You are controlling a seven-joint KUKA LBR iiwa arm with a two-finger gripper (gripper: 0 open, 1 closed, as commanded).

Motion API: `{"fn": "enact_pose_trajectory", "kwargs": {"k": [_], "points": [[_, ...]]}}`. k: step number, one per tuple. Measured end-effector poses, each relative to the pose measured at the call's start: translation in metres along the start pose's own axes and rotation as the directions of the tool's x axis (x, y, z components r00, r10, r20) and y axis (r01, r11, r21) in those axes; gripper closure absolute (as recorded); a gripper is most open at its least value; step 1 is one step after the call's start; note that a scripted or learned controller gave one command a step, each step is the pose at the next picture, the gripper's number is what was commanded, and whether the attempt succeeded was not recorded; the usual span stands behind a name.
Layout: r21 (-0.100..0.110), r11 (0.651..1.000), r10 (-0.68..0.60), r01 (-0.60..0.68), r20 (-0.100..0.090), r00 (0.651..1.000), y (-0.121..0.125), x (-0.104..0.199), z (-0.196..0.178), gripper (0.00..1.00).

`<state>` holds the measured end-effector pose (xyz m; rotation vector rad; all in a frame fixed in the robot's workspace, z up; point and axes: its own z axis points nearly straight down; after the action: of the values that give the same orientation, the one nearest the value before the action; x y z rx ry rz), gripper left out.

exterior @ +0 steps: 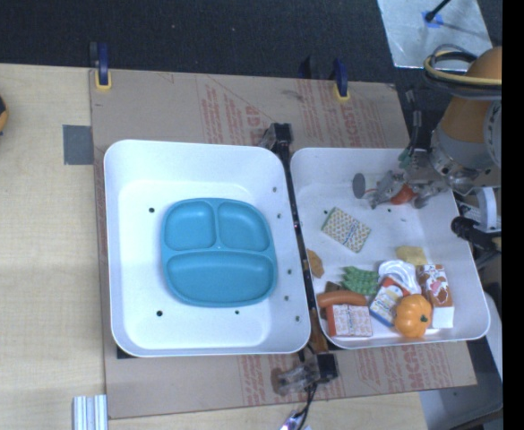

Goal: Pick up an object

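While the grey arm [463,124] is reaching in from the right, its gripper [403,189] is hanging low over the far end of the right bin [333,168], close to a small red piece [402,195] that is sitting right at its metal fingers; whether those fingers are parted or closed, and whether the red piece is between them, cannot be told from this slanted view, so nothing is counted as held; a small grey disc [358,184] is lying just beside the tool on bare white plastic. Most of what could be picked is lying nearer the camera in that same bin: a flat patterned square [346,228] lying alone near the middle, then a crowded heap at the near end, where an orange pumpkin-shaped toy [413,315] is resting against a white carton [390,301], a red-and-white packet [434,287], a green leafy piece [361,279], a pale yellow lump [411,255], an orange sausage-like stick [344,299] and a red-labelled box [351,322]. The step is judged to call for closing squarely on one lone, graspable thing and lifting straight up; the round, smooth pumpkin is likely to slip and the flat square is offering little edge to pinch, while the packed heap is risking a snag on neighbours. In the left bin [136,240] a blue divided plate [219,250], glossy and rounded with three wells, is sitting apart from all this.
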<state>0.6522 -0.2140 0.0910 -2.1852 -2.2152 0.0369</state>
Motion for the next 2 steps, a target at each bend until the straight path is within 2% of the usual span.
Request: {"fn": "enact_pose_trajectory", "kwargs": {"k": [2], "points": [[-0.006, 1.0, 0.006, -0.006, 0.002, 1.0, -0.0024, 0.0061, 0.0036, 0.0]]}}
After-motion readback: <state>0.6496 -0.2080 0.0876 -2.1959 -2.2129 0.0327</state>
